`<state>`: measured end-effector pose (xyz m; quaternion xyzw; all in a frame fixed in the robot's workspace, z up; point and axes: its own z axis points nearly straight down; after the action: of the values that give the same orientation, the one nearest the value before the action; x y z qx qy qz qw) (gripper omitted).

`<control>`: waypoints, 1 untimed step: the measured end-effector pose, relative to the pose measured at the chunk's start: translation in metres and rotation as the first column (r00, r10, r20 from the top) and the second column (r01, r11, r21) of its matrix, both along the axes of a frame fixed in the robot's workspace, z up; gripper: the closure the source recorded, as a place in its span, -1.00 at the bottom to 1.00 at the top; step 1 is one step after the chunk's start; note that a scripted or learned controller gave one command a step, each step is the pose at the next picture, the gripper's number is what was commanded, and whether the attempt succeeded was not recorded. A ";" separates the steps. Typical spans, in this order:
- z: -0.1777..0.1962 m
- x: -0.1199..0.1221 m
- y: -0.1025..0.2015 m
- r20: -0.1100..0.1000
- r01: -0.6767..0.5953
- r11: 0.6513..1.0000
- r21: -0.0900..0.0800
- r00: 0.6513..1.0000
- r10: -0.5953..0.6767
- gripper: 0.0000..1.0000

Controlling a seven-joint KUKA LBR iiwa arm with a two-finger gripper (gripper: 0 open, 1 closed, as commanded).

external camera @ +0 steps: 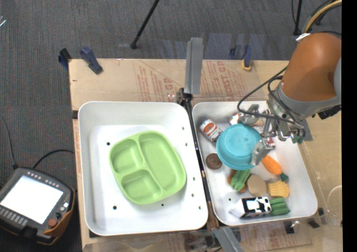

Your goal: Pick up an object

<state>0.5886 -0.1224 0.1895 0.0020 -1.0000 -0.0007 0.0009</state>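
The arm [312, 72] at the right of the frame has its end effector [266, 144] low in the right bin [310, 189], one finger touching the blue bowl [239, 146], not holding it; next it must pinch and lift.

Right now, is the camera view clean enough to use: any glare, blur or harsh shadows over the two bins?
Camera view: lighting is even and soft; the left bin is bright white with a little washout, the green plate stays crisp. The right bin is sharp enough to separate the blue bowl from the clutter, though the hand looks slightly soft.
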 end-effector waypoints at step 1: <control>-0.090 -0.054 -0.008 0.008 0.040 0.999 -0.001 0.999 -0.040 -1.00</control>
<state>0.5344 -0.1306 0.0994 -0.0182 -0.9998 -0.0003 -0.0033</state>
